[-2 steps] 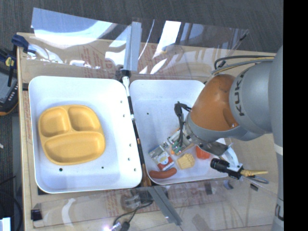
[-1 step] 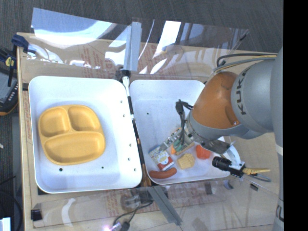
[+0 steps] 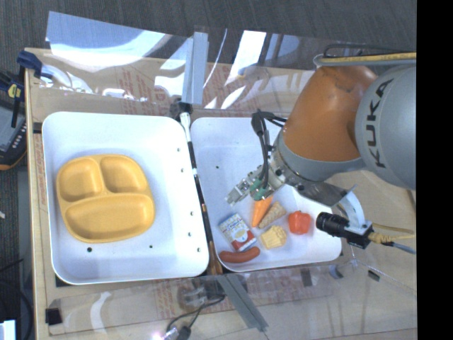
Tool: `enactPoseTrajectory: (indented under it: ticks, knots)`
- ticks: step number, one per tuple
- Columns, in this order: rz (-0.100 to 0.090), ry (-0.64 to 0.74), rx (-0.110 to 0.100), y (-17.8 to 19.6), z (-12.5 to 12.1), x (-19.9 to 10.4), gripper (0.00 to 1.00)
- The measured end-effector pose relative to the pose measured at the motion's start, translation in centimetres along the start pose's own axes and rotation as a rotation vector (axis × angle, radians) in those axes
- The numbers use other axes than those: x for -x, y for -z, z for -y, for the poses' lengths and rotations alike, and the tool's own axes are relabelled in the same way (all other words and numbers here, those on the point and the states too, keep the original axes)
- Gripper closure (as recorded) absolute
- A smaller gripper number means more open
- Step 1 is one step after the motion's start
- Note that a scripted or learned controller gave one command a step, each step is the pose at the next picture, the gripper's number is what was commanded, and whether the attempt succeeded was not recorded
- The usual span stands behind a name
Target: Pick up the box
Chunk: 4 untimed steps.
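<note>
Box (image 3: 233, 226): small, white-blue, printed front

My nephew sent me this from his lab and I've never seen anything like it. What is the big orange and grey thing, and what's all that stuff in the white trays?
It is a robot arm, photographed by one camera fixed above the bench and looking down at a slant. The arm comes in from the right, and its small metal claw hangs over the right shallow white bin. That bin holds toy food: an orange carrot, a red pepper-like piece, a yellow waffle-like square, a red sausage and a small blue and white box, which the arm is meant to pick up. The left white bin holds a yellow divided plastic plate. I cannot see anything between the claw's fingers.
</note>
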State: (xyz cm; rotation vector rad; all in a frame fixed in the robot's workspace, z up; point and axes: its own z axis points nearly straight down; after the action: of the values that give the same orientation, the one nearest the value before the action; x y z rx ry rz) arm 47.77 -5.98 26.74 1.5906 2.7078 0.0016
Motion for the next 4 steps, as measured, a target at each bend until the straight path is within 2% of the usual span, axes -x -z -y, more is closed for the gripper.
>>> enactPoseTrajectory:
  ticks: [1, 2, 3, 4]
  knots:
    - [0.0, 0.0, 0.0, 0.0, 0.0, 0.0, 0.0]
    - [-0.003, -0.072, -0.006, -11.2, 1.8, 3.7, 0.0]
    - [-0.005, -0.302, -0.007, -17.7, 3.5, 5.8, 0.0]
    - [-0.007, -0.3, -0.009, -16.7, 3.5, 5.7, 1.0]
